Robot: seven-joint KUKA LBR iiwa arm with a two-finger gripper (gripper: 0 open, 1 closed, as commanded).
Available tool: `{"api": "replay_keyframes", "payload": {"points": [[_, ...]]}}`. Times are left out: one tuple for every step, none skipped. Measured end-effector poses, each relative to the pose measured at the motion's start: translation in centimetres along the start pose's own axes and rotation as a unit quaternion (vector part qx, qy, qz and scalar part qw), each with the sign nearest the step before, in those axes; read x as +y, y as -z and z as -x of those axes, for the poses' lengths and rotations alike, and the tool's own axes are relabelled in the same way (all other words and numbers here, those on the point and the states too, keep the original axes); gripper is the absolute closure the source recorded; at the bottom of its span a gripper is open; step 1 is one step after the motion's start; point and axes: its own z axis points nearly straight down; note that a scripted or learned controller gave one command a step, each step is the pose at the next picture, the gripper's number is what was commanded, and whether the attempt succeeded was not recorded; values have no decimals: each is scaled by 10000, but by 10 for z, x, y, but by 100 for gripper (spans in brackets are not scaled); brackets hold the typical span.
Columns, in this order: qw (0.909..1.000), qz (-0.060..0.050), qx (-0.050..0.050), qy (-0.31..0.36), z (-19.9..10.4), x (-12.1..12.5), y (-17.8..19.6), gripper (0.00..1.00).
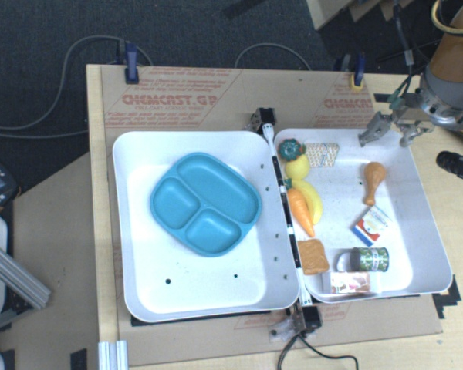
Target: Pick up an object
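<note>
The right bin [417,206] holds several toy foods: a brown drumstick [373,180], an orange carrot [301,211] lying against a yellow banana [315,200], a lemon [297,168], a slice of toast [313,257], a dark can [370,259] on its side and a small red-and-blue carton [370,226]. My gripper [391,134] hovers over the far edge of this bin, up and right of the drumstick. It is open, and nothing is between its fingers.
A blue divided plate [206,204] lies in the left bin [139,276]. A teal ball [290,149] and a speckled cracker [322,155] sit at the right bin's far left. A flat packet [350,284] lies at its near edge. Clamps and cables line the board's far side.
</note>
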Motion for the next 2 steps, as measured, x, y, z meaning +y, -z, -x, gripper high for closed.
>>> {"api": "replay_keyframes", "payload": {"points": [[10000,-40,83,3,8,-32,-89,0],[10000,-4,17,12,11,-30,-74,100]]}}
